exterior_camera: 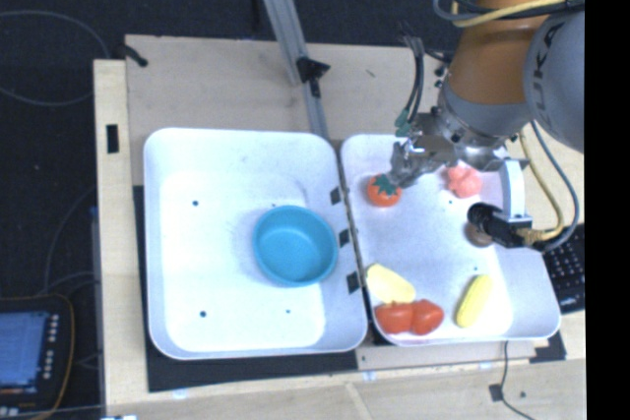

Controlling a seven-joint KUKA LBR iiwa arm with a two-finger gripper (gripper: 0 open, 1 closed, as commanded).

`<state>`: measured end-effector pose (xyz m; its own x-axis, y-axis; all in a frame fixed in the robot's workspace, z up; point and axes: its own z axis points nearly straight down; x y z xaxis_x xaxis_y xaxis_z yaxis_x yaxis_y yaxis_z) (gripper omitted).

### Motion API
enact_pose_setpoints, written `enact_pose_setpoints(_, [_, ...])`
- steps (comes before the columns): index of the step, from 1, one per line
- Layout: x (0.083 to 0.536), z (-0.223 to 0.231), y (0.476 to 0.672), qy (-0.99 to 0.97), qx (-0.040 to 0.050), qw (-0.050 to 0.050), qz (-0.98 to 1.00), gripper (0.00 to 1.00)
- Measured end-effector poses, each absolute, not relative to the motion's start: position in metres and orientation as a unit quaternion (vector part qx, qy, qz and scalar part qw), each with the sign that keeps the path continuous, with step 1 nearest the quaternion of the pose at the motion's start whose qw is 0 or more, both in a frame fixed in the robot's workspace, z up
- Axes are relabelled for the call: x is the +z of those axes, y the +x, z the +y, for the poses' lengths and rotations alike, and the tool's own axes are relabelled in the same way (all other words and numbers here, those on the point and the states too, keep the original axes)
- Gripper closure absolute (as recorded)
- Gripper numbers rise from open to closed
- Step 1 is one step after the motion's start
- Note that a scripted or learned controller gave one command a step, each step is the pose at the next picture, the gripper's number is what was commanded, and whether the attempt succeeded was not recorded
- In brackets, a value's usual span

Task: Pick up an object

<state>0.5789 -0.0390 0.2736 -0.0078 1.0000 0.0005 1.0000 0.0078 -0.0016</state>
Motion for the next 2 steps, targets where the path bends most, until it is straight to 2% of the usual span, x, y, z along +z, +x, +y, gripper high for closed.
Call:
enact_pose_setpoints(1, [0.267, 0.022, 0.577, -0.704, 0.001, 0.002, -0.71, 1.0])
enact_pose_setpoints(2, [0.262, 0.066, 0.591, -0.704, 0.0003, 0.0, -0.71, 1.0])
